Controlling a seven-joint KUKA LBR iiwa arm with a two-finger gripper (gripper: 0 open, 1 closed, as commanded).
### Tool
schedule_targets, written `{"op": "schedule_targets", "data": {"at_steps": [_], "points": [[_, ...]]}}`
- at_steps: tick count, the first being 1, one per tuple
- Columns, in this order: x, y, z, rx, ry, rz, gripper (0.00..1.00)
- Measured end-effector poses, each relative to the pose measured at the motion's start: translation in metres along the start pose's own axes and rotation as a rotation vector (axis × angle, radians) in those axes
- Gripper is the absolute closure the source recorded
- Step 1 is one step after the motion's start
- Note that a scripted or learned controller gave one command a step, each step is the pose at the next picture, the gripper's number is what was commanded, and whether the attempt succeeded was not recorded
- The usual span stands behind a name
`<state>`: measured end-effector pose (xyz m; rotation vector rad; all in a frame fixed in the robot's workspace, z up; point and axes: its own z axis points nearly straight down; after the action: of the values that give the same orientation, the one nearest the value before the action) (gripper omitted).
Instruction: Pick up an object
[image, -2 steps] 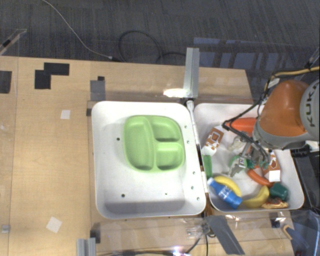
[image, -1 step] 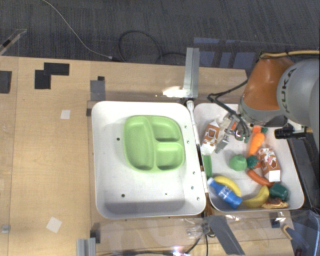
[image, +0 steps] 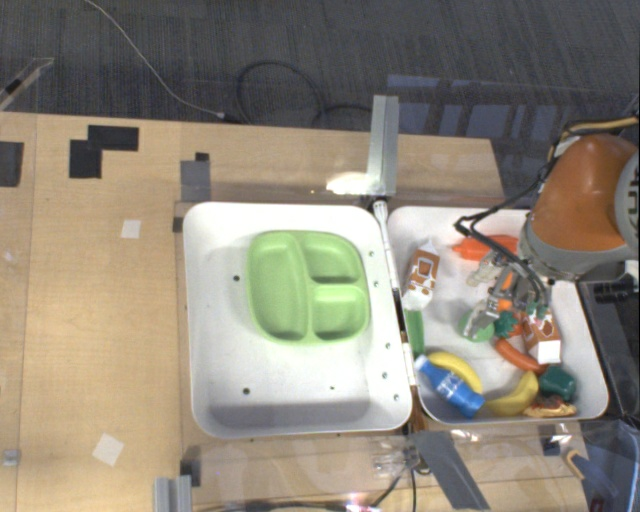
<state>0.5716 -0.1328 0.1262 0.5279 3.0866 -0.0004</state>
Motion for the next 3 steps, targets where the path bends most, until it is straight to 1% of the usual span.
{"op": "schedule_targets", "data": {"at_steps": [1,2,3], "points": [[0.061,-0.019,0.035,-0.002,-0.011,-0.008,0.0],[-0.025,0.047,0.038,-0.004,-0.004,0.027,0.0],[-0.022,0.047,0.037,-0.002,-0.003,0.001,0.0]]}}
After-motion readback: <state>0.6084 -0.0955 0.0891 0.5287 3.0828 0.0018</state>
